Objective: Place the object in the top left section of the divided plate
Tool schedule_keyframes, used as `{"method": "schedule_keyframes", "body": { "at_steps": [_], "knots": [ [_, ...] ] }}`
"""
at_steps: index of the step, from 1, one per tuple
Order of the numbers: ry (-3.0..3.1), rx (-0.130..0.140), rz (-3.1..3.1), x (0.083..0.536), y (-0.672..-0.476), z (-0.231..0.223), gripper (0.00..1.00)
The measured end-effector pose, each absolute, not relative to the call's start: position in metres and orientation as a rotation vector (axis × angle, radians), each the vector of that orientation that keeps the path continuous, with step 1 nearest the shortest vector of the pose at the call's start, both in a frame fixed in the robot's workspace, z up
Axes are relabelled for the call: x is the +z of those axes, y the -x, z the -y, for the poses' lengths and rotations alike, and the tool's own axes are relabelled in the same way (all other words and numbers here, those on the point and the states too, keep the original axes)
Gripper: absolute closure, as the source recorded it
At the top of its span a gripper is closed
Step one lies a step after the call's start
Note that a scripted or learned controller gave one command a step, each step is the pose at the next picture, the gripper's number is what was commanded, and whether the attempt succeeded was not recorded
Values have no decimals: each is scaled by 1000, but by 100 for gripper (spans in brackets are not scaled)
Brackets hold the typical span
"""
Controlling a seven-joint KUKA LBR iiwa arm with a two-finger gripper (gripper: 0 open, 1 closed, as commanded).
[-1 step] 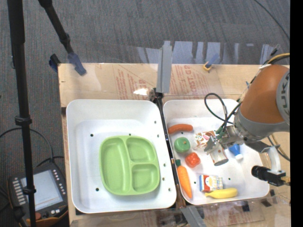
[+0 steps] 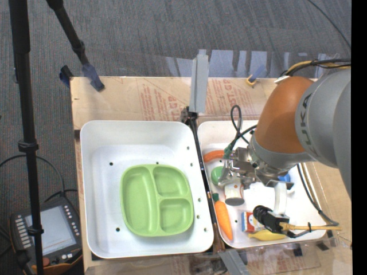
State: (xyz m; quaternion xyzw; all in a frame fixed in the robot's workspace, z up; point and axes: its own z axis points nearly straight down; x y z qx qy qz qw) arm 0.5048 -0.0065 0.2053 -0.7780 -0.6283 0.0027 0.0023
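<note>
- My arm (image 2: 298, 122) covers much of the right bin (image 2: 213, 132), so several things in it are only partly seen.
- My gripper (image 2: 234, 189) is low over the right bin, near its left wall; it is hard to make out, and I cannot tell if it is released or clenched, or if it grasps something.
- A green round object (image 2: 217, 173) shows just left of the gripper, half hidden by it.
- Part of an orange piece (image 2: 213, 154) appears above the green one; its right end goes under my wrist.
- A carrot (image 2: 223, 219) lies along the left wall of the right bin, below the gripper.
- A yellow thing (image 2: 261, 235) lies at the bottom edge of this bin, with a black part of my tool above it.
- My arm comes in from the right, with the orange band turned to the camera, and bends down into the right bin.
- The green divided plate (image 2: 156, 199) sits in the left bin (image 2: 100, 153), and its top left section (image 2: 137, 196) holds nothing.
</note>
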Motion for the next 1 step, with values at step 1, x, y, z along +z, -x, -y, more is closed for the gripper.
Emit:
{"method": "schedule_keyframes", "body": {
  "at_steps": [1],
  "knots": [
    [2422,11,1995,184,-546,-84,100]
  ]
}}
